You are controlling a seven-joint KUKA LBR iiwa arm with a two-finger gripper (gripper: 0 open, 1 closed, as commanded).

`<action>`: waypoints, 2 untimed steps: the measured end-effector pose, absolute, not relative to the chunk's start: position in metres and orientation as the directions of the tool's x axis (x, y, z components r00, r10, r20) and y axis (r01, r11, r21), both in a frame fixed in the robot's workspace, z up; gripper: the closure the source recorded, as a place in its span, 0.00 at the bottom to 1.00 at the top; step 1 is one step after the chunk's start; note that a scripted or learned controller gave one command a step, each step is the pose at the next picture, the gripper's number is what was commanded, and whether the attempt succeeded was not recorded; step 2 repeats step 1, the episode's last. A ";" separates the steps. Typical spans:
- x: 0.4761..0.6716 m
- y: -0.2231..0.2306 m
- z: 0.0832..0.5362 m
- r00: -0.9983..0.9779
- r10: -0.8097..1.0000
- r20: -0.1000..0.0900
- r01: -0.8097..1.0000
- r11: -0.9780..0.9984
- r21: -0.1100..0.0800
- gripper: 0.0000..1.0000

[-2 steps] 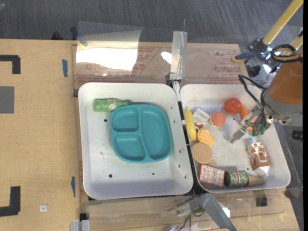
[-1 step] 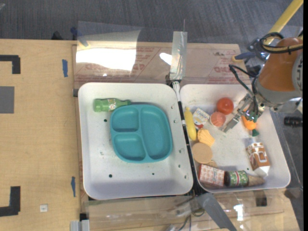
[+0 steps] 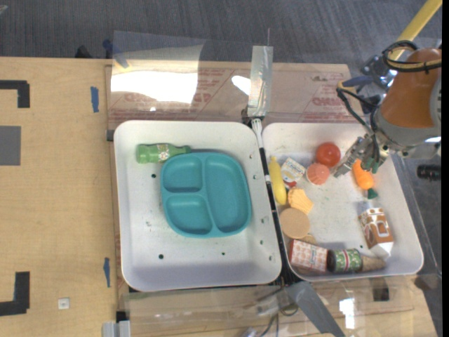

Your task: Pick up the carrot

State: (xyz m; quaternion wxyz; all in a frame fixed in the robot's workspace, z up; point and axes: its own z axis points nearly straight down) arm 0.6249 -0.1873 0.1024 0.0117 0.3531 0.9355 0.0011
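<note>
The carrot [image 3: 363, 176] is small and orange with a green tip, and lies in the right bin [image 3: 410, 248] near its far right side. My gripper [image 3: 360, 159] hangs right over the carrot's upper end, touching or nearly touching it. The grey arm with its orange band [image 3: 412, 97] comes in from the upper right. The gripper's body hides how its tips meet the carrot.
A red tomato [image 3: 327, 152], a pink ball [image 3: 318, 174], a banana [image 3: 278, 181], a white packet [image 3: 292, 168] and a small carton [image 3: 376, 230] share the right bin, with a can [image 3: 346, 260] at the front. The left bin [image 3: 133, 258] holds a teal divided plate [image 3: 205, 193] and a green bottle [image 3: 160, 152].
</note>
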 end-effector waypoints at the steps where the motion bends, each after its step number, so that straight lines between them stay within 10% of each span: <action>1: 0.615 -0.136 0.169 -0.689 0.725 -0.011 0.725 0.689 0.010 1.00; 2: 0.615 -0.136 0.169 -0.689 0.725 -0.011 0.725 0.689 0.010 1.00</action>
